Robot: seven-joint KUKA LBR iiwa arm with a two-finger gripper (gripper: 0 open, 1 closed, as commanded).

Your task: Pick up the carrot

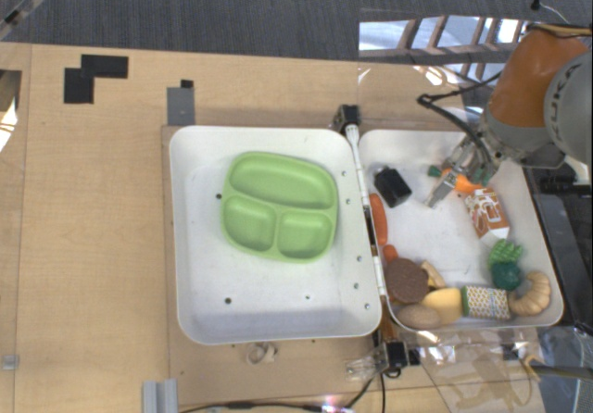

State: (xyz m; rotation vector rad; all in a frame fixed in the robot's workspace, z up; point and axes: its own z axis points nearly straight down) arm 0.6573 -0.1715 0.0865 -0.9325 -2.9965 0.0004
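- While my pincer (449,181) hangs over the far half of the right bin (422,240), something small and orange sits right at its tips; whether that is the carrot (463,184) clamped between the fingers or merely lying beside them, I cannot tell, nor whether the fingers are apart or together.
- Carrot: just off the pincer's tips, near the bin's far right corner, close to a printed packet (485,213) lying along the right wall.
- Second orange-red stick (378,217): lies along the left wall of the same bin, well apart from my pincer; it could be mistaken for the target, so I judge it worth checking before I commit.
- Black block (392,186): between the left wall and my pincer, clear of the approach.
- Near edge of the bin: a brown disc (404,279), a potato (420,315), a yellow piece (444,300), a croissant (533,293) and a green brick (505,252), all away from the work.
- Left bin (199,291): carries a green divided plate (279,206).
- Advice for the step: centre the fingers across the carrot's narrow width, keep off the packet, close fully, then lift straight and slowly to confirm the hold.
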